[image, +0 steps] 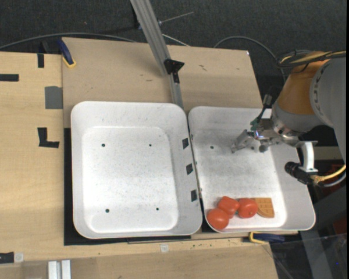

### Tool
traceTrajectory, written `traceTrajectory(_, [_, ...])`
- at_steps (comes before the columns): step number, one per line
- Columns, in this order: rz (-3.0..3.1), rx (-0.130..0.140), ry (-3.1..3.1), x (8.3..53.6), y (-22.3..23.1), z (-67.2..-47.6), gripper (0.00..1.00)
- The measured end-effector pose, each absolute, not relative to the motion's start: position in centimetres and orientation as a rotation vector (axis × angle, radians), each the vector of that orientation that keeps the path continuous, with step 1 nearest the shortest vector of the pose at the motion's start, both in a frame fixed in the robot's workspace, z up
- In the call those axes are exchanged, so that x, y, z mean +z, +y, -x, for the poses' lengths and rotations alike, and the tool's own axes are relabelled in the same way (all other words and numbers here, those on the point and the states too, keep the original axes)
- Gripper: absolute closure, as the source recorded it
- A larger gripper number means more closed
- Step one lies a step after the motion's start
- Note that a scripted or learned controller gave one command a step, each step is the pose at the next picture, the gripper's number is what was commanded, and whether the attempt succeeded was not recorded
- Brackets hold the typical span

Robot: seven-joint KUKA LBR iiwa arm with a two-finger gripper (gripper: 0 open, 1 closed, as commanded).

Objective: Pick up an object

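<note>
A wooden bench (23,156) carries two shallow white bins side by side: the left bin (128,167) and the right bin (244,161). A grey metal pole (154,31) slants down from the top towards the seam between them. The grey arm (314,97), with its orange band, reaches in from the right above the right bin's upper half. Its gripper (244,143) hangs over bare floor, fingers spread and grasping nothing. Along that bin's near edge, well apart from the gripper, sit three red objects (230,209) clustered together, with a small orange cracker-like piece (266,207) just beside them.
</note>
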State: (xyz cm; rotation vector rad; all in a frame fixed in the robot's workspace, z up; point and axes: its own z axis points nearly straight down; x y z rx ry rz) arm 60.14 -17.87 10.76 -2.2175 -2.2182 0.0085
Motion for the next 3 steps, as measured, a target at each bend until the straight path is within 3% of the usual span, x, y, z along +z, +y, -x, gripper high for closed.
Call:
traceTrajectory(1, [2.218, 0.005, -2.222, 8.7, -17.8, -60.1, 0.0])
traceTrajectory(2, [2.218, -0.001, -2.225, 9.9, -17.7, -60.2, 1.0])
traceTrajectory(3, [2.222, -0.005, -2.227, 16.1, -17.0, -60.4, 1.0])
